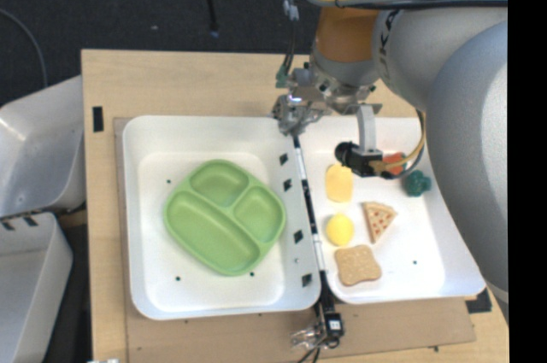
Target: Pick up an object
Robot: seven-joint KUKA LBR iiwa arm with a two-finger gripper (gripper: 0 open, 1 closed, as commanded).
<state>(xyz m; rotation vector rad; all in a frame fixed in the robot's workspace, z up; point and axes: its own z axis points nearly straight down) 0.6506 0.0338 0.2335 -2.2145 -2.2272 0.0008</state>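
Bright, even overhead light nearly bleaches the white bins (145,276), leaving only faint, soft shadows around the green divided plate (224,216). The picture is slightly soft; the background behind the counter (171,79) is dark.

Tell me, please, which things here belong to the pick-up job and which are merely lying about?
Job: gripper; in the right bin, yellow block, yellow ball, pizza slice, toast slice, small teal thing.
Lying about, probably: green divided plate, in the left bin.
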